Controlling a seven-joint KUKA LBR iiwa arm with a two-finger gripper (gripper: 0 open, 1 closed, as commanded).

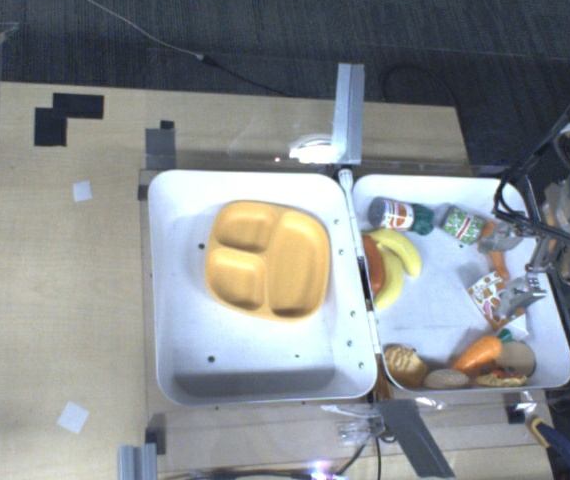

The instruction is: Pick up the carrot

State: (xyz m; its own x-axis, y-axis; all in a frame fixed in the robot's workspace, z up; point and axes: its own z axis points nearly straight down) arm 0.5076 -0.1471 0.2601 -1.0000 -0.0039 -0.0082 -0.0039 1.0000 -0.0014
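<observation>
On the pale wooden bench (55, 298), the tool (515, 300), fingers spread and empty, could snag the snack packet (487, 290) crowding the tapered orange carrot (481, 351).

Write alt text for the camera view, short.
The gripper hangs over the right bin, just above the carrot lying near the bin's front edge, carrot not yet lifted. The same bin holds a banana and small bottles; the left bin holds a yellow divided plate.
</observation>
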